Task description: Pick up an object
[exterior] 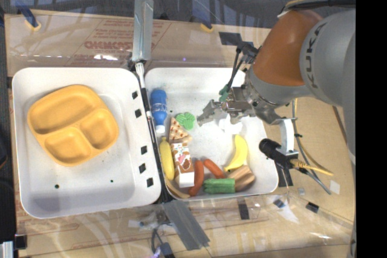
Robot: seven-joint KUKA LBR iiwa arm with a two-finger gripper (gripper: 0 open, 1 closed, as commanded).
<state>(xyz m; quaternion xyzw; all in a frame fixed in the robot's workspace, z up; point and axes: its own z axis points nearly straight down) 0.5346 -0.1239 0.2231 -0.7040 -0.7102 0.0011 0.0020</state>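
"kuka" lettering reads on the grey arm (326, 51) just past its glossy orange band; faint red print on the clear plastic sheet (91, 39) over the wooden desk (320, 202) is illegible. gripper (211, 112) hangs over the right white bin (199, 78), near the green toy (185, 120); how far the fingers are parted, cannot tell. left bin (36, 202) carries a yellow three-compartment plate (72, 124); banana (239, 153), blue bottle (158, 104) and other toy foods crowd the right bin's lower half.
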